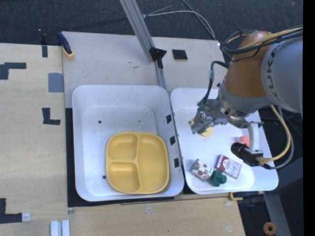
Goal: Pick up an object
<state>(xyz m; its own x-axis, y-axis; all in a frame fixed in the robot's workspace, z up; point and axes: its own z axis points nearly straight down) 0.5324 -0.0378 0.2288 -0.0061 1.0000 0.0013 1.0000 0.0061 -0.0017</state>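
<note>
The hand (201,123) hangs low over the upper middle of the right bin (186,96), right of the frame's centre; whether it is apart or together I cannot tell, and nothing shows clamped in it. A small yellow piece (207,132) lies just beside its lower edge. Further toward the lower right are an orange-red item (242,140), a red and white packet (230,166), a small printed carton (201,169) and a dark green lump (219,179) touching that carton. In the left bin (98,107) a yellow divided plate (138,162) lies flat at the lower part. Both bins rest on the tabletop (108,58).
</note>
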